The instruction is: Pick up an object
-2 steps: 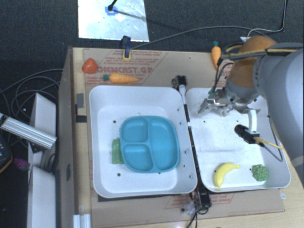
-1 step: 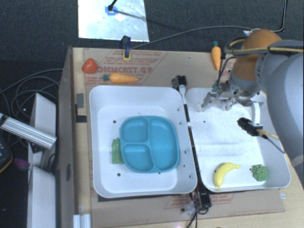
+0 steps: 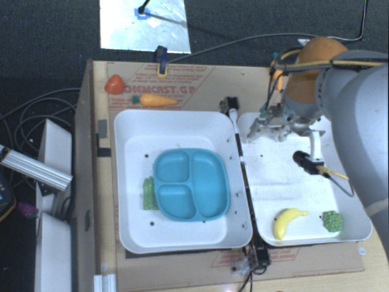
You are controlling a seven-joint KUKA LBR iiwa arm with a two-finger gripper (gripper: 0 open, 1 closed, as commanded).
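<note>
A: Two small things lie in the right bin point(image 3: 358, 224), down at its five o'clock end: a yellow banana point(image 3: 287, 221) and, just beside it toward three o'clock, a green broccoli piece point(image 3: 332, 221). They sit near each other but apart, both flat on the white floor.

B: And the hand point(image 3: 267, 126)?

A: It hangs over the same bin's eleven o'clock corner, well apart from the banana and the broccoli. Nothing shows between its fingers, and whether they stand apart or together cannot be told from this slant.

B: What carries it?

A: A grey arm point(image 3: 352, 120) coming in from three o'clock, with an orange band point(image 3: 316, 66) above the wrist. A black part with a yellow cable sticks out below the wrist, over the middle of the bin.

B: The other bin?

A: The left bin point(image 3: 130, 163) holds a blue divided plate point(image 3: 191, 183) at its centre, and a green block point(image 3: 149, 193) touches the plate's nine o'clock edge.

B: Anything outside the bins?

A: On the counter point(image 3: 182, 78), at twelve o'clock from the left bin, lie a carrot point(image 3: 155, 100) and, toward its ten o'clock, a red tomato point(image 3: 114, 84).
</note>
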